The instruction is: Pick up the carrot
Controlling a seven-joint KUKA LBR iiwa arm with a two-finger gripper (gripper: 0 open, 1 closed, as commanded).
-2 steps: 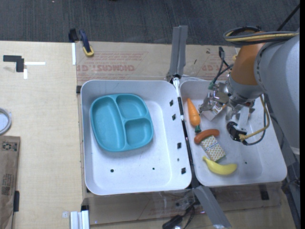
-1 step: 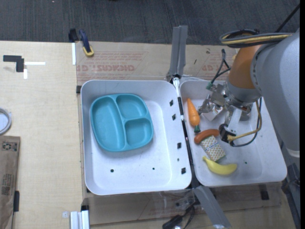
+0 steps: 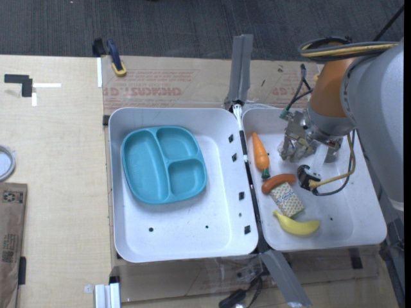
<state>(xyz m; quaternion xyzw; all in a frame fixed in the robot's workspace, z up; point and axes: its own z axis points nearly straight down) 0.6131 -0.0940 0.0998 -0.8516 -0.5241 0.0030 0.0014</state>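
Note:
An orange carrot (image 3: 259,150) with a green tip lies against the left wall of the right bin (image 3: 359,223), pointing away from the camera. My gripper (image 3: 294,150) hangs over the same bin, a short way to the carrot's right and apart from it. Nothing shows between its fingers.
The left bin (image 3: 173,233) holds a blue divided plate (image 3: 164,164). In the right bin, in front of the carrot, lie a small sausage (image 3: 278,181), a patterned cylinder (image 3: 287,200) and a yellow banana (image 3: 295,224). A black cable loops beside the gripper.

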